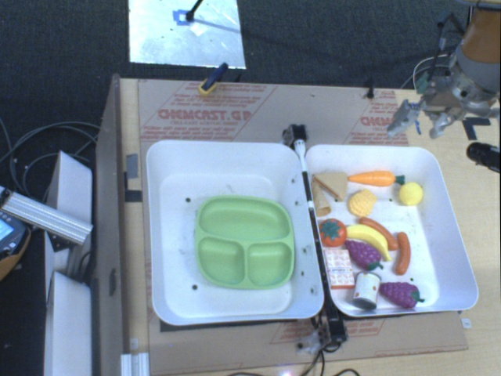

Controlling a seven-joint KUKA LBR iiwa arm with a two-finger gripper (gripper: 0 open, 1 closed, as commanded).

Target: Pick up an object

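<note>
The right bin holds several toy foods: an orange carrot, a lemon, a bread wedge, a tomato, a banana, a sausage, two purple grape bunches and a small can. My gripper hangs above the bench, beyond the right bin's far rim at the upper right. Its fingers are spread open with nothing between them.
A green divided plate lies in the left bin. A black divider runs between the bins. A red-and-white card lies near the can. Past the bench, a shiny metal sheet lies on the dark floor.
</note>
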